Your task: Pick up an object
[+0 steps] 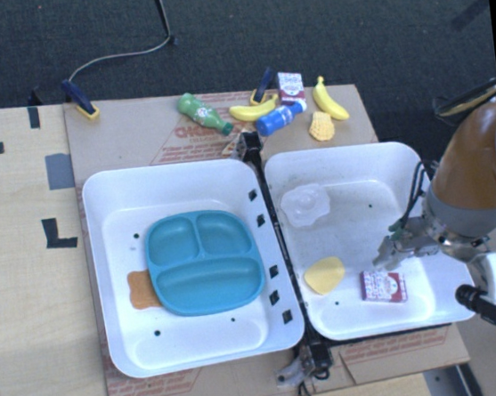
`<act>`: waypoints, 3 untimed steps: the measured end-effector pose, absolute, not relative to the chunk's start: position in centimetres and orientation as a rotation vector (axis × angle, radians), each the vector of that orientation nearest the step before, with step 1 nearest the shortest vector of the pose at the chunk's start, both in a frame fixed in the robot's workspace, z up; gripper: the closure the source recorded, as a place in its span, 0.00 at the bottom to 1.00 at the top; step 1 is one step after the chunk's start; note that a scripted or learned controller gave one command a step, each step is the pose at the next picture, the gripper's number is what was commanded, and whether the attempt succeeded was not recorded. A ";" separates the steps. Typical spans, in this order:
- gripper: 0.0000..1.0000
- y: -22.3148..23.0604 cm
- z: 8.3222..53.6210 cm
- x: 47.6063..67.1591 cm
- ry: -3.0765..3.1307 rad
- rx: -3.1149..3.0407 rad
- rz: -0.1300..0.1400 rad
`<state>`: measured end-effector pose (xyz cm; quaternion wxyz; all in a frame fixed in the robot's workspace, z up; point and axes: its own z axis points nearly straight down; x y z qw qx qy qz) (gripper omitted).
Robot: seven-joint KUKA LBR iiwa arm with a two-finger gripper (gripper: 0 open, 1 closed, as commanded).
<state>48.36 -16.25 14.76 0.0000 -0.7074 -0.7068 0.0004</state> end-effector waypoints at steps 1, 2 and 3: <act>1.00 -15.2 17.5 49.9 -2.222 -2.220 0.000; 0.00 -15.2 17.5 49.9 -2.221 -2.220 0.000; 0.00 -11.9 10.9 48.4 -2.221 -2.220 -0.001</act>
